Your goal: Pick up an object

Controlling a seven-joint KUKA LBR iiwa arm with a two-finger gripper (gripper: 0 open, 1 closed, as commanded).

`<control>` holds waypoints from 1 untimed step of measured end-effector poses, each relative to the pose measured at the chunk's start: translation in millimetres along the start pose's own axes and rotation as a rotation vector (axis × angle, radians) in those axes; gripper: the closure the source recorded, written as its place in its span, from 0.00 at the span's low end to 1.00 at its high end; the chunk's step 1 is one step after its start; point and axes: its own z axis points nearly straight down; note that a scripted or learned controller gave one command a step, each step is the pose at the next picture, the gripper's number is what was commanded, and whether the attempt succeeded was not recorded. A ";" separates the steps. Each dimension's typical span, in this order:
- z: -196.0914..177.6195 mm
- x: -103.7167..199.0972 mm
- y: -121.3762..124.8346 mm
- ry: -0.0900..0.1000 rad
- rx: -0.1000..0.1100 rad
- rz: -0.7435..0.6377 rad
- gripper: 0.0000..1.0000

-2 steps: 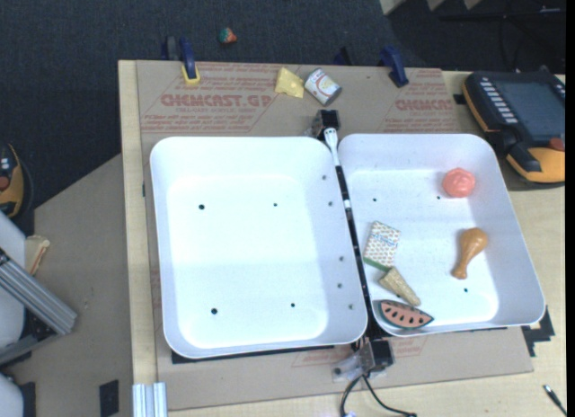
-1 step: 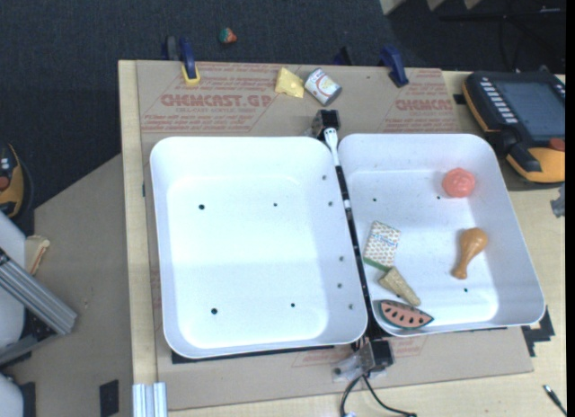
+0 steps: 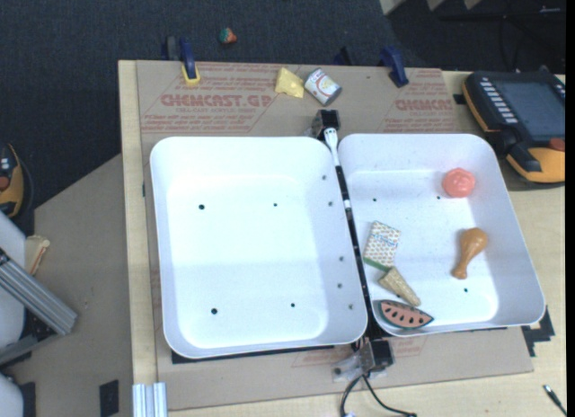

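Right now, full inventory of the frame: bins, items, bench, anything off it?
bins: 2, white, side by side on the bench; left, right
tomato: 1, pink-red, right bin, far right
drumstick: 1, brown, right bin, right side
packet: 1, pale patterned, right bin, left side
cone: 1, tan, right bin, below the packet
watermelon slice: 1, red and green, right bin, near-left corner
cheese: 1, yellow, bench behind the bins
carton: 1, white, beside the cheese
clamps: 2, blue, bench far edge;
pendant: 1, black and orange, right
small ball: 1, floor beyond the bench
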 end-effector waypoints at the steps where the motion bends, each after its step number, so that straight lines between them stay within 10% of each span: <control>1: 77.4 9.1 54.7 0.006 0.013 -0.002 1.00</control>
